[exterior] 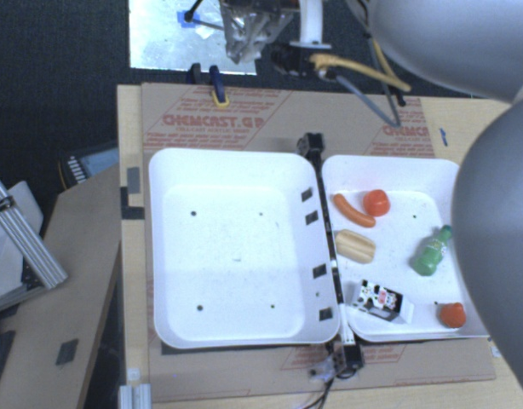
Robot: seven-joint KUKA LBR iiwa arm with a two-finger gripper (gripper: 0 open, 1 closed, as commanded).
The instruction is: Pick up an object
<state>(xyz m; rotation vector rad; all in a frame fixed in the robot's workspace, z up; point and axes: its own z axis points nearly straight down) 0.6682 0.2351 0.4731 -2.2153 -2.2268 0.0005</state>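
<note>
the grey arm (466, 24) fills the upper right and right side of the frame. below it, the left bin (168, 228) takes up the middle of the frame, and the right bin (398, 173) sits touching it on the right. the gripper (244, 37) hangs at the top centre, over a shiny plate beyond the bins, well apart from every object; nothing is between its fingers, and how far they are spread cannot be told. in the right bin, a green bottle (430, 252) lies near the right side, a hot dog (353, 210) upper left, a bread roll (355, 245) just below it, a printed black and white card (382, 302) near the bottom, a red tomato (377, 202) beside the hot dog, and a small orange fruit (452, 314) at the lower right.
</note>
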